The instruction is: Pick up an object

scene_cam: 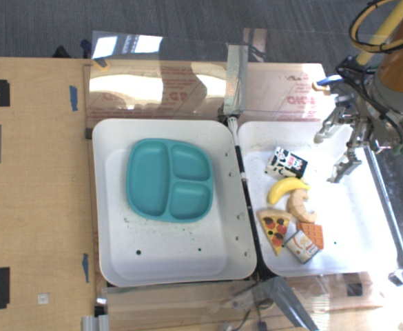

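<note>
A brown cardboard surface (29, 185) sits under two white bins, with grey floor behind it. The left bin (111, 254) has a teal plate (168, 179) in it. The plate has three parts, one big and two small.

The right bin (366, 233) has a small pile of toy food near its left side. At the top of the pile is a little black and white carton (286, 162). Just below it is a yellow banana (286, 187). A tan pastry (302, 206) touches the banana on its lower right. A pizza slice (275, 228) lies below the banana, pointing down. Beside the slice, on its right, are a small orange waffle (313, 234) and a little white box (299, 247). These toys all lie flat on the bin floor.

The arm (394, 54) comes in from the top right corner. It has yellow and black cables looped above it. The jaws (339, 150) hang over the top right part of the right bin. They are spread apart and there is nothing between them. One finger (344, 165) points down and to the left, near the bin floor. The jaws are to the right of the carton, near it, and not touching any toy.
</note>
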You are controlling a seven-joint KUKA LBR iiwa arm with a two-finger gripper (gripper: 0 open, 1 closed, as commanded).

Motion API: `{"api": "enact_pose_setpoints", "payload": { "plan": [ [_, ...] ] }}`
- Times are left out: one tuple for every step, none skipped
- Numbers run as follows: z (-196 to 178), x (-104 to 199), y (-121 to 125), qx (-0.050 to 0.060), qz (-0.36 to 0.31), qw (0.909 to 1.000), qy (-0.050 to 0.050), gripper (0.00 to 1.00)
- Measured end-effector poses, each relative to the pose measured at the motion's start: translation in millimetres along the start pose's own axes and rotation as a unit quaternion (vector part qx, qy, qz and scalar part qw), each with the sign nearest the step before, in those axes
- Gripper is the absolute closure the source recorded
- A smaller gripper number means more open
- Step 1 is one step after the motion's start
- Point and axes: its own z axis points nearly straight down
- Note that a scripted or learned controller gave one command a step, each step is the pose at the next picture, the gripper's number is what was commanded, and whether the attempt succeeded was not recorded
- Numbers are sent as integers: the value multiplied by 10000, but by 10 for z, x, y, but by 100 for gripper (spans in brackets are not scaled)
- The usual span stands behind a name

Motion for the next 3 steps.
{"api": "enact_pose_setpoints", "payload": {
  "plan": [
    [525, -21, -678, -1, 950, 9955, 32, 0],
    [501, -36, -662, -2, 936, 9956, 9, 0],
    [501, -36, -662, -2, 936, 9956, 9, 0]
  ]
}}
